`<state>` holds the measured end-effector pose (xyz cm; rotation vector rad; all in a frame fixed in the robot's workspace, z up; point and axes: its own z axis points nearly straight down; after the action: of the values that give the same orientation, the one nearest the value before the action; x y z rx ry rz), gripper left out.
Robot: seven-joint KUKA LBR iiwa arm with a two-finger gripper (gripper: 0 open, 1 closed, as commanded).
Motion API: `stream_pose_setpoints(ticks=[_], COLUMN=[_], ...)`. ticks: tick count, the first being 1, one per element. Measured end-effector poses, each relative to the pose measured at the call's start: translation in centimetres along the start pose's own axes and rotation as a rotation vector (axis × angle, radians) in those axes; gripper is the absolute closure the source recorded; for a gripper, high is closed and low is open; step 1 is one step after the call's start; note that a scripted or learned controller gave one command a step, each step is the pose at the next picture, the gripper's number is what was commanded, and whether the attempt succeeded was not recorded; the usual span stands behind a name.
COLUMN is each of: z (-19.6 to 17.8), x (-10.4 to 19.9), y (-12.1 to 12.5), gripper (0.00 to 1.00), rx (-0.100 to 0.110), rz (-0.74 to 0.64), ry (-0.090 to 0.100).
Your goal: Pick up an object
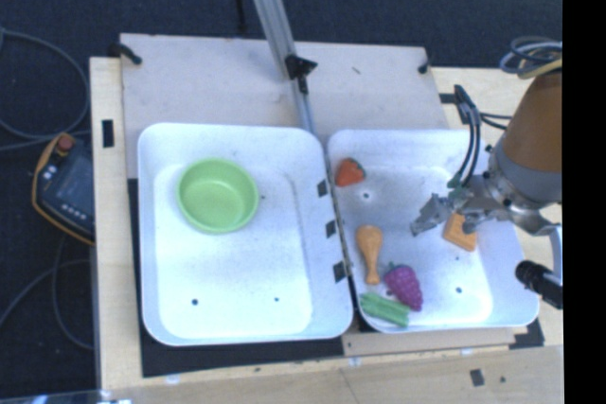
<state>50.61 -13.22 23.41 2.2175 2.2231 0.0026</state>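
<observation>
The gripper [453, 220] seems to clasp an orange block [461, 233] over the right bin [502, 298].

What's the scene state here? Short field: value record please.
left bin: green bowl
right bin: strawberry, drumstick, purple grapes, green vegetable, orange block
gripper: over the right bin, beside the orange block; fingers unclear
arm: enters from the right
held: nothing visibly
</observation>
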Motion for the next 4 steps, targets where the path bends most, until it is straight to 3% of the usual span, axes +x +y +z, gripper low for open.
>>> stream_pose_setpoints(ticks=[1, 3, 4], z=[0.0, 11.2, 13.4], x=[0.0, -0.6, -0.7], y=[0.0, 0.6, 0.6], gripper=[0.00, 0.00, 0.00], rx=[0.000, 0.006, 0.002], rz=[0.002, 0.004, 0.004], ry=[0.000, -0.001, -0.002])
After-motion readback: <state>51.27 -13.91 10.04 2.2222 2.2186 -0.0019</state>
